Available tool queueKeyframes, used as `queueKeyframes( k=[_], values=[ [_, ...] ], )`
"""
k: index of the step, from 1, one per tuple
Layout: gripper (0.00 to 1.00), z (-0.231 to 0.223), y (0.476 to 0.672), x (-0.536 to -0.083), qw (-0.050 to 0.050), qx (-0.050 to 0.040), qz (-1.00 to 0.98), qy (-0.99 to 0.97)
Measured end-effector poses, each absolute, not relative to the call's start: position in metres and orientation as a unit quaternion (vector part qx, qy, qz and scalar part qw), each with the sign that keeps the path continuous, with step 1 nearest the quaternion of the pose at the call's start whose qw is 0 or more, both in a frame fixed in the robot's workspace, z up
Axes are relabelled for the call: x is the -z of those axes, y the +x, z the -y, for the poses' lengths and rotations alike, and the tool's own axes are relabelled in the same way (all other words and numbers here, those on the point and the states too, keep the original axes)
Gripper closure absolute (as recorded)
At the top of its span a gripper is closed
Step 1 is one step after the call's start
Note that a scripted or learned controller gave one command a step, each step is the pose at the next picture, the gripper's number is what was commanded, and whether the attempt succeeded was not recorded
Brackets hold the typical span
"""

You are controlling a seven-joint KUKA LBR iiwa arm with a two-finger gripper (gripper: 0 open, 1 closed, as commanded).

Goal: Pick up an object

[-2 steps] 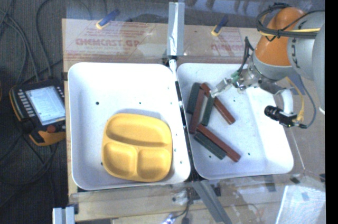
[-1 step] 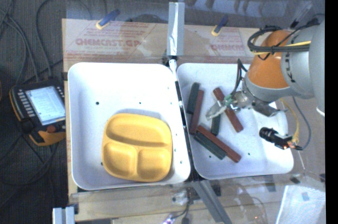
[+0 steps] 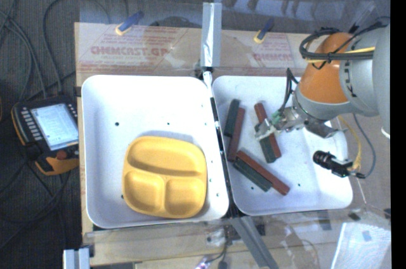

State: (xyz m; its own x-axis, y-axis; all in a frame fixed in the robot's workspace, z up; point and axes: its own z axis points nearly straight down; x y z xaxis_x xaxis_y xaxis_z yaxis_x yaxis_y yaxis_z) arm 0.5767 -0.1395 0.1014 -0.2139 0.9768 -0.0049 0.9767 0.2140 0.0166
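right bin (image 3: 330, 201): several dark green and brown bars, clustered toward its left wall and centre. left bin (image 3: 101, 134): one yellow divided tray (image 3: 166, 176), near its front edge.
gripper (image 3: 269, 128): low over a short bar pair (image 3: 269, 146) at the right bin's centre; open or closed, cannot tell.
risk, judged: bars lie close, some touching; a descent off-centre could nudge neighbours, or clamp two at once and drop both.
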Motion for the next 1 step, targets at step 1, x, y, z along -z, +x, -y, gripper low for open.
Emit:
queueKeyframes(
  k=[1],
  values=[
    [1.00, 0.0756, 0.5255, -0.2612, -0.001, 0.0009, -0.798, 0.603]
  ],
)
